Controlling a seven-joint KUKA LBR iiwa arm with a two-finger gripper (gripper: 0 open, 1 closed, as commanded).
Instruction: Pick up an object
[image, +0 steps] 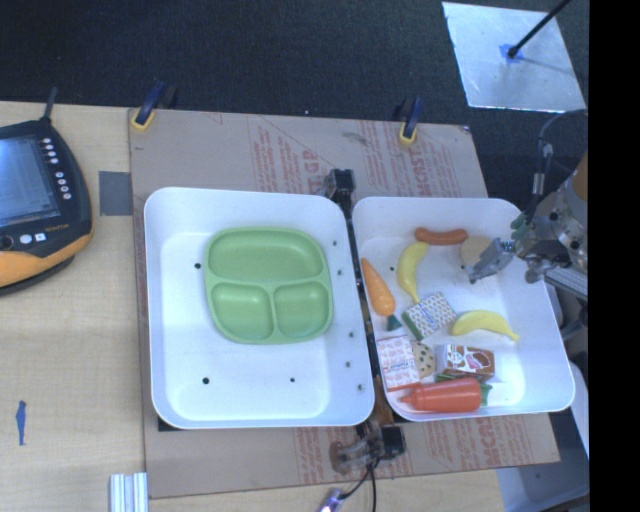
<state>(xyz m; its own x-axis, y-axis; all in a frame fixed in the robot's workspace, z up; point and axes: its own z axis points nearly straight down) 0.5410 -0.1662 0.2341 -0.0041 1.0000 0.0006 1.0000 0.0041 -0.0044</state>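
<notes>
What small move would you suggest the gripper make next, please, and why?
Probably a short descent with a slight shift left toward the sausage. The gripper sits at the right bin's upper right, and nothing shows between its fingers. The sausage lies apart from the bananas and boxes, so it looks like the nearest uncluttered pick.

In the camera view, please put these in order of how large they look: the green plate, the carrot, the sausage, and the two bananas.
1. Green plate, by far the largest.
2. The two bananas and the carrot look about alike; I would not rank them.
3. Sausage, slightly smaller.
</notes>
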